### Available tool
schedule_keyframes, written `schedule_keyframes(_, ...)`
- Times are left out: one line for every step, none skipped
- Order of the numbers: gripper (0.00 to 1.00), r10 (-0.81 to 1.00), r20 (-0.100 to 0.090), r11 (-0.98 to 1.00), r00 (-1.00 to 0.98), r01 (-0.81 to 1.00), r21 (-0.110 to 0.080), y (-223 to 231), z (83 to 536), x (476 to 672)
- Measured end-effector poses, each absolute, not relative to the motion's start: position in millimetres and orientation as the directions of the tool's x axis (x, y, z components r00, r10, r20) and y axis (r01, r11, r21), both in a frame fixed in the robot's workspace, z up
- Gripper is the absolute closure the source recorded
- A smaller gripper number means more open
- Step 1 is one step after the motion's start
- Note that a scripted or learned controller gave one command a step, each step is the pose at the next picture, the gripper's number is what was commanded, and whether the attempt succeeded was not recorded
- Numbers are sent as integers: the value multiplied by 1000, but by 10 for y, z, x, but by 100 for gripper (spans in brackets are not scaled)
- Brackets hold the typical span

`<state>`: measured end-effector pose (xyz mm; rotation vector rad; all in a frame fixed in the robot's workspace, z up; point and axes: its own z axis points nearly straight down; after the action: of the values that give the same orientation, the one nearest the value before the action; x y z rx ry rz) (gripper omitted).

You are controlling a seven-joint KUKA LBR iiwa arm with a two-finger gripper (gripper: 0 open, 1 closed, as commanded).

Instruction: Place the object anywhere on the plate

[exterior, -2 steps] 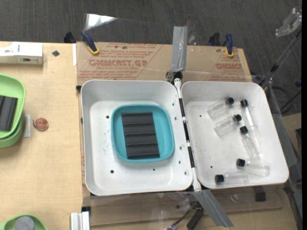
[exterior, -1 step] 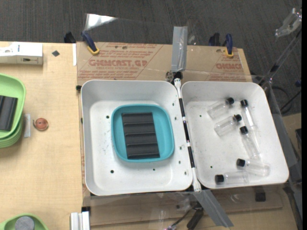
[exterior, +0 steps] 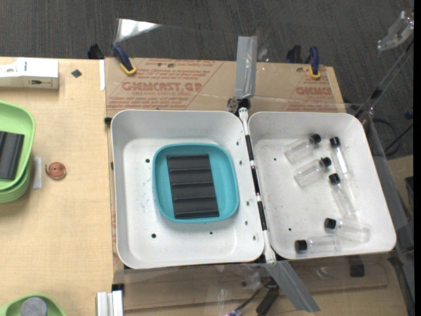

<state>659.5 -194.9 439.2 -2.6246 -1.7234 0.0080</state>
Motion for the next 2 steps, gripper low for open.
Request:
schedule_keyframes(0,918,-3,-398,398,918,-4,-1949,4392,6595)
schedule_keyframes(0,918,-3,-398,398,918,-4,-1949,4392,6595)
